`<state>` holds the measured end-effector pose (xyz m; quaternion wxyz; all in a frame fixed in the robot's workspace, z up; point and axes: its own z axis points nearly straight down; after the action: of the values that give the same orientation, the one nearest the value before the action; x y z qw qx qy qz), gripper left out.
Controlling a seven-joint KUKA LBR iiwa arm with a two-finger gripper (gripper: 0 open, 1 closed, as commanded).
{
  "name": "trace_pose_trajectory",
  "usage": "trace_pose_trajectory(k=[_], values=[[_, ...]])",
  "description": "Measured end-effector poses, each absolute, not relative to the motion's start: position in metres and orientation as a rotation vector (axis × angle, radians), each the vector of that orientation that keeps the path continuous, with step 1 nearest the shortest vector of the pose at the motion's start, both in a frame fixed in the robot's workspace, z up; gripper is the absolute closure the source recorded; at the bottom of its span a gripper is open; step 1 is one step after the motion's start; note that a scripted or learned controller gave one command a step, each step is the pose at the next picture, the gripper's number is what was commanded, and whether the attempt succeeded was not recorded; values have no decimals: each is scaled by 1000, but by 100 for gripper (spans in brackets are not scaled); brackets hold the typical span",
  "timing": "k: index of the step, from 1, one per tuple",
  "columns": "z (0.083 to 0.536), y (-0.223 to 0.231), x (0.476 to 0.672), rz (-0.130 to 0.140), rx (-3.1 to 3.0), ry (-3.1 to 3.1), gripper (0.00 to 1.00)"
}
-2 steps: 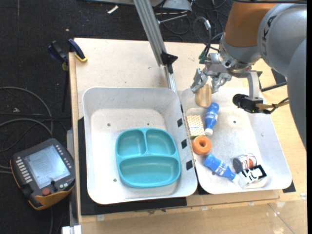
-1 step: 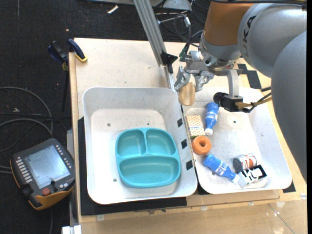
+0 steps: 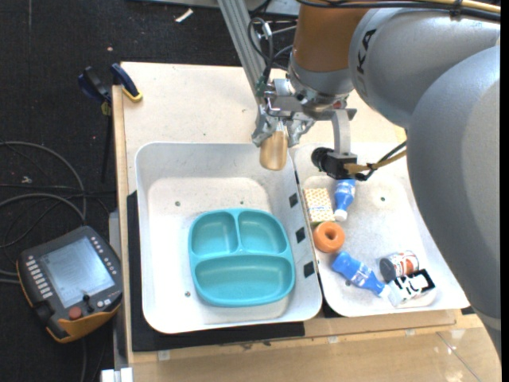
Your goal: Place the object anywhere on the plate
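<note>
Nearest the camera, the teal divided plate (image 3: 238,259) is sitting in the left bin (image 3: 151,213), well to the near side of the tool and slightly to its left in the view. Off to the tool's other side, the orange ring (image 3: 328,236) and a small blue-and-white bottle (image 3: 343,197) are lying in the right bin (image 3: 445,277), clear of everything.

Further back, the tan rounded object (image 3: 273,154) is hanging right under the tool (image 3: 276,138), above the far edge of the left bin, just where the two bins meet. I'm guessing it's light and stiff, maybe wood or hard plastic, with a smooth curved skin, so it could slip if pinched near the end. Taking it across the widest part looks like the safest bet.

The tool looks like it's clamping the object's upper end, fingers closed in on either side, and touching nothing else. Behind it, the pale bench (image 3: 183,102) is carrying the bins.
</note>
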<state>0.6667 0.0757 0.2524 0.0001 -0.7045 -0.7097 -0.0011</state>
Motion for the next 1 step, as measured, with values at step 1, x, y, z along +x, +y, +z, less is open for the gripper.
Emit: trace_pose_trajectory(k=[1], values=[[231, 111, 659, 4, -2214, -2226, 100]])
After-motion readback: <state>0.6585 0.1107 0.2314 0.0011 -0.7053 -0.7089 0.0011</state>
